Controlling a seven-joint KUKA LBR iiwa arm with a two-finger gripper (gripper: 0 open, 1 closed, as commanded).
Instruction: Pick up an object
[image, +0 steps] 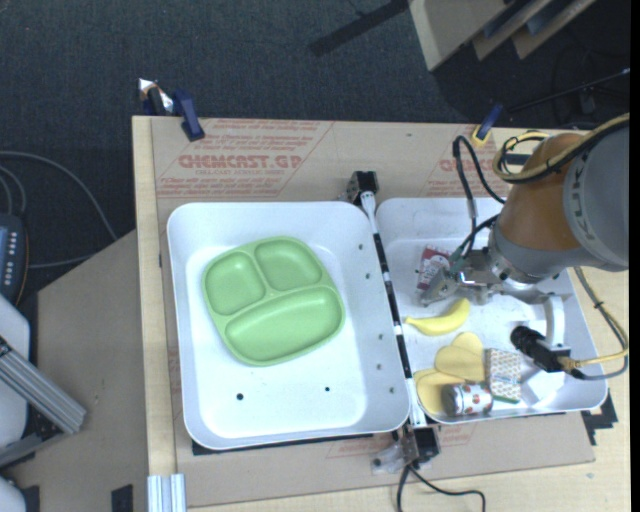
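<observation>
Camera view has the grey arm's tool (452, 283) low in the right white bin (400, 222), just above the yellow plastic banana (441, 320); whether it is clenched or released I cannot tell. The approach seems under way, and next comes a descent onto one item. Nearby lie a red-and-white wrapper (433, 264), yellow pieces (452, 362) and a small printed can (472, 399). The left white bin (190, 250) holds a green divided plastic plate (272, 298).

Light wooden bench (150, 300) — two white bins (left (190, 400), right (400, 215)) side by side
</observation>
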